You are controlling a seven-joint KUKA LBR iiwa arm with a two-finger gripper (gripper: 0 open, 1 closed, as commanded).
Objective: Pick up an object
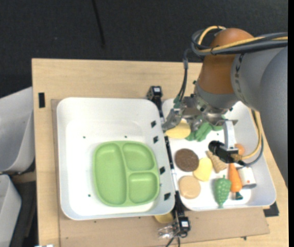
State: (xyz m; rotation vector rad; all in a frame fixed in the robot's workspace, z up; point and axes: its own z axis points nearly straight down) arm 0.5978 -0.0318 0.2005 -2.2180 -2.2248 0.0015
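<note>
here the tool (184,118) hangs just above a yellow piece (178,133).

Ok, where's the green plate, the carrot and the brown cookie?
green plate (126,173), camera view, on its middle divider.
carrot (234,178), camera view, on its orange body.
brown cookie (187,159), camera view, on its centre.

Divided plate (126,174) in left bin (74,138)

Single fixed camera above bench (85,71) — slanted downward over both bins (74,138)
</note>
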